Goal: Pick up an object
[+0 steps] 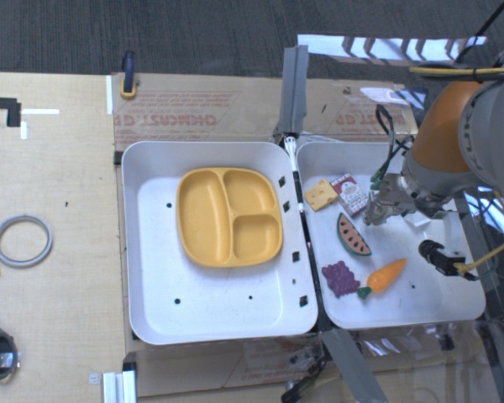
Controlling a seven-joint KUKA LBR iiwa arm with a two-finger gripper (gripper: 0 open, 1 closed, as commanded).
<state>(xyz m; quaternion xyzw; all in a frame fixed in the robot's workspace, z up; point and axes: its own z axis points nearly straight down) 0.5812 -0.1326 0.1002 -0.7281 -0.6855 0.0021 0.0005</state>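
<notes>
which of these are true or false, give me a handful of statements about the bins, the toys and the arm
1. The yellow three-compartment plastic plate lies in the left white bin. True.
2. The orange toy carrot lies on that plate. False: it lies in the right white bin.
3. The purple toy grape bunch lies beside the carrot. True.
4. The red watermelon slice sits outside both bins. False: it is in the right bin.
5. The gripper hangs over the right bin. True.

Divided plate [229, 217] in left bin [147, 250]; watermelon slice [353, 234] and, seemingly, grapes [340, 277] in right bin [441, 305].
</notes>
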